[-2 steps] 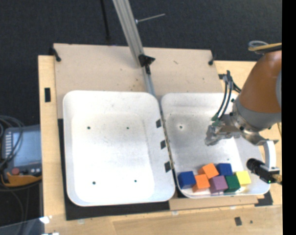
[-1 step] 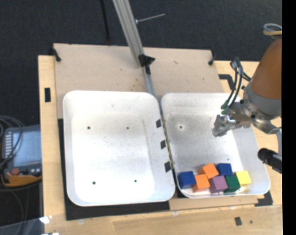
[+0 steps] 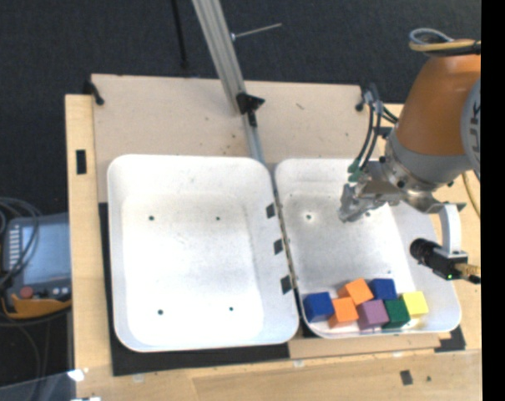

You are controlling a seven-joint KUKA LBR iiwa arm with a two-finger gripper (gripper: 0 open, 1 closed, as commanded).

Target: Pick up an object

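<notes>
Hovering over the right bin [image 3: 319, 192], the gripper [image 3: 353, 208] carries nothing, and whether it is apart or together I cannot tell

The blocks huddle at the near edge of that bin, well apart from the gripper: a blue block [image 3: 318, 305], two orange ones [image 3: 358, 291] [image 3: 345, 309], a purple block [image 3: 372, 313], green [image 3: 396, 311], yellow [image 3: 415, 303]. They sit touching, so a descent there would likely land on a neighbour or wedge against the bin wall, nudging the cluster instead of closing on one block
</notes>
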